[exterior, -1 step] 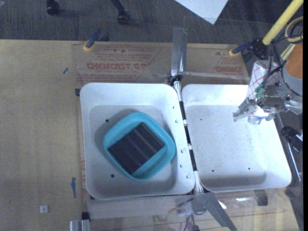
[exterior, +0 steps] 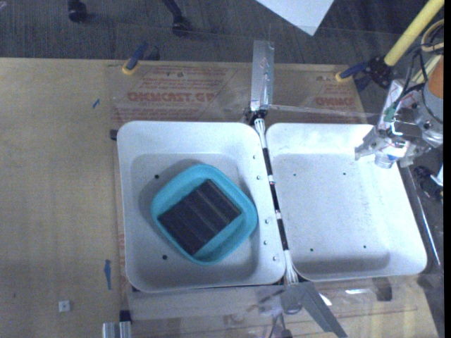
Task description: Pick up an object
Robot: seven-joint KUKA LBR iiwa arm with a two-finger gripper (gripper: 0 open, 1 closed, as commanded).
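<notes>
Gripper [exterior: 384, 146] over right bin [exterior: 345, 259] far right edge; finger state indeterminate. Blue container [exterior: 204, 213] in left bin [exterior: 134, 153]. Risk: closing on nothing.

The arm [exterior: 431, 111] is seen at the right edge of the camera view as a grey body, with an orange patch at the very edge above it. The gripper [exterior: 382, 148] is made up of pale metallic and whitish parts, with a small light-coloured, cylinder-like piece at its lower end. Thin dark and light cables are looped above the wrist. Fine details such as screws or markings are too blurred to be made out.
</notes>
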